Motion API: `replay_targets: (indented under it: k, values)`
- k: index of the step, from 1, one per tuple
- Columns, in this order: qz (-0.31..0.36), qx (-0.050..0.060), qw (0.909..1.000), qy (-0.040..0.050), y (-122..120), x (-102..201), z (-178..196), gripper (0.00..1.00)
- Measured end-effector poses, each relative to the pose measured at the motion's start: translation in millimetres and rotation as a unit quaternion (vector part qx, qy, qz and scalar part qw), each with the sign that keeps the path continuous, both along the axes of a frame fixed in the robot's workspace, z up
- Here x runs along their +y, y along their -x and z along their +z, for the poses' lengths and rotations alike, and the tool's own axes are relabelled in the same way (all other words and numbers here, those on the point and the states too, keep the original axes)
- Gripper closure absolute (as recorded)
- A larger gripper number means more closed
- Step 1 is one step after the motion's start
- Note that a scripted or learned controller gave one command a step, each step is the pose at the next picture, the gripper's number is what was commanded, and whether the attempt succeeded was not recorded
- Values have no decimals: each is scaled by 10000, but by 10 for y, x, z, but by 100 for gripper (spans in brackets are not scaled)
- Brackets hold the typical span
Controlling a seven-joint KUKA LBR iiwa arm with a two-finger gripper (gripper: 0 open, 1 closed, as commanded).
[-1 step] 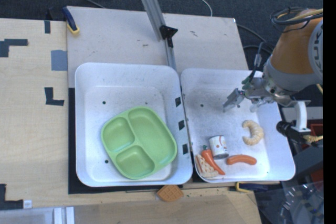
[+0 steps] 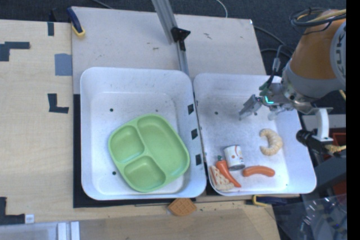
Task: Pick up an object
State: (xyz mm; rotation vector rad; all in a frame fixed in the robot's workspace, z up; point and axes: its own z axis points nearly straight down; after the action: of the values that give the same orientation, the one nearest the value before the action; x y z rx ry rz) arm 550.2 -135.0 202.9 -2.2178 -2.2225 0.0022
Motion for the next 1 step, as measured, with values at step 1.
replay_targets:
  k: [1]
  values:
    - [-4,24,10000,-3,39,59,-453,0]
